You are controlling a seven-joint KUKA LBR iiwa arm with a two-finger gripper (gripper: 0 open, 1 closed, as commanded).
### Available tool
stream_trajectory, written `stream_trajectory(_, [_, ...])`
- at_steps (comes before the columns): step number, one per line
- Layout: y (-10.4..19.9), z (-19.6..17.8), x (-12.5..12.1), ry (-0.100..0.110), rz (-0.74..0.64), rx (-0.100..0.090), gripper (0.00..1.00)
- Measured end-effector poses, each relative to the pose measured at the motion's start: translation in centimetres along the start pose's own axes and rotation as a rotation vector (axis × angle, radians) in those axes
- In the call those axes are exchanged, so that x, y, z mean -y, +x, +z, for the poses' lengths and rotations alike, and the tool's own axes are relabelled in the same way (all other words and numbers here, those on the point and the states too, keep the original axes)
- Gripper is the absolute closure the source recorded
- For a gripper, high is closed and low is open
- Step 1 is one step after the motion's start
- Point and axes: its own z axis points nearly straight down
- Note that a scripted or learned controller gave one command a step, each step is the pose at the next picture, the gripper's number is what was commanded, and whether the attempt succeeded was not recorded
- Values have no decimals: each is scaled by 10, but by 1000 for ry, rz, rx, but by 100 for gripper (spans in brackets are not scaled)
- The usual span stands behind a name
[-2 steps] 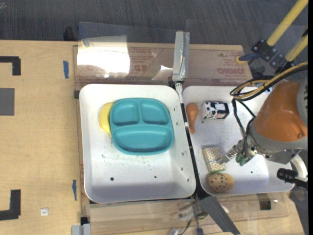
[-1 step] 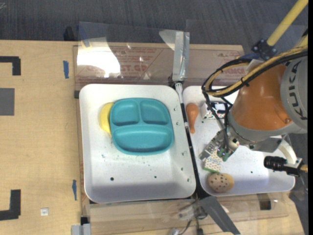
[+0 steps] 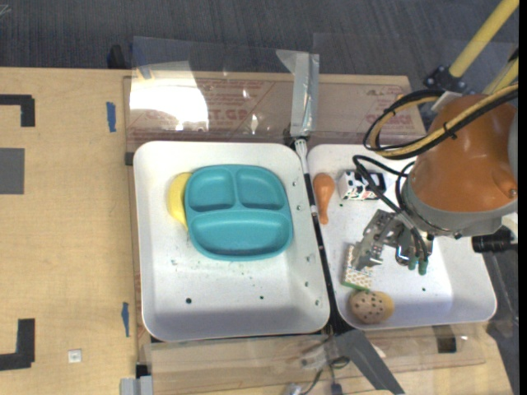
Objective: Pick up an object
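Lighting even, moderately bright, looks overhead/diffuse. Strong glare patch on clear plastic sheet [image 3: 169, 105] behind left bin [image 3: 156, 295], top-left; washes out the print there. Smaller specular streak on the taped divider strip [image 3: 303, 97]. Shadows soft and short: faint one under teal tray [image 3: 239, 211], darker under arm [image 3: 465, 167] across right bin [image 3: 469, 299]. Whites of both bins near clipping, little surface texture left. Focus ok mid-frame but overall res low, gripper [image 3: 380, 245] area mushy, fine detail lost. Slight softness twd corners. Carpet [image 3: 247, 6] up top dim, noisy.

One fixed camera looks down, perhaps slightly slanted, over both bins [image 3: 156, 220].
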Motion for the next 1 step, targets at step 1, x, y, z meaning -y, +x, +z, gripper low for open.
stream_trajectory(1, [-3, 25, -1, 1, -63, -7, 100])
